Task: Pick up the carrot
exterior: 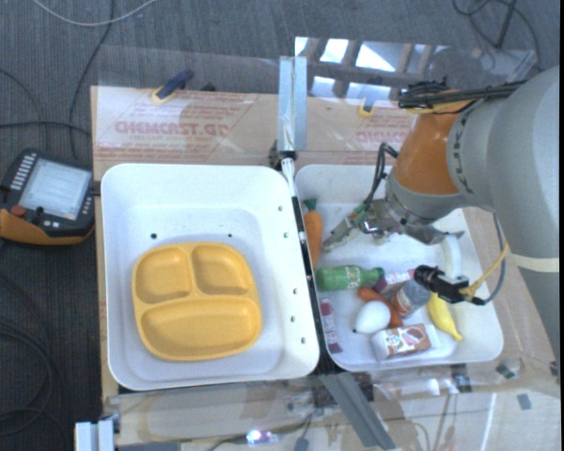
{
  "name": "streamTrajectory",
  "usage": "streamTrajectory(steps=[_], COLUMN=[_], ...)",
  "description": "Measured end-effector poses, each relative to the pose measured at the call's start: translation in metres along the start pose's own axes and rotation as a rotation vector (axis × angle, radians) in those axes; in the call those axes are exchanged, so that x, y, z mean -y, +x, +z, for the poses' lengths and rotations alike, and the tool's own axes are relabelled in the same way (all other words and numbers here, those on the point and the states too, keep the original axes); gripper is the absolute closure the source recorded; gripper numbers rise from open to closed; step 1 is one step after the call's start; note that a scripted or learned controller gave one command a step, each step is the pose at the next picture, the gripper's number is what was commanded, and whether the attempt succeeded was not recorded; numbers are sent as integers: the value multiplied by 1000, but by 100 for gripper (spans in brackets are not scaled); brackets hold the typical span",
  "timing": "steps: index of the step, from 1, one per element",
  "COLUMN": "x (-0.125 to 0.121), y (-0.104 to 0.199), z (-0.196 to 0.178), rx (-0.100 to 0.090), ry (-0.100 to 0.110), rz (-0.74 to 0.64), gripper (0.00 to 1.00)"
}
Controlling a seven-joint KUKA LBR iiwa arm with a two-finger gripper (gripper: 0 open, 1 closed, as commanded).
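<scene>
Orange carrot (313, 236), yellow tray (197, 301), white bins (183, 184).

A single fixed camera looks down from above the bench at a slant, taking in both shallow bins side by side: the left bin (113, 252) with its yellow divided plate (197, 301), and the right bin (484, 341) crowded with small items. The vantage is high enough to include the grey carpet, loose cables and a handheld pendant (42, 198) lying at the left. The arm (508, 148) enters from the right side, looming large because it stands nearer the lens than the bench.
</scene>
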State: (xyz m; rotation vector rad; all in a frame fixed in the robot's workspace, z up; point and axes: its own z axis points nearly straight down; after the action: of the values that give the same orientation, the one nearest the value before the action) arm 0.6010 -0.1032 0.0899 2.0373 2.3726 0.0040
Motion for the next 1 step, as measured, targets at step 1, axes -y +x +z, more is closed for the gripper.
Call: streamTrajectory(steps=[1], x=[-7], y=[-7], z=[0], rx=[-8], ry=[1], rz=[149], gripper=[0])
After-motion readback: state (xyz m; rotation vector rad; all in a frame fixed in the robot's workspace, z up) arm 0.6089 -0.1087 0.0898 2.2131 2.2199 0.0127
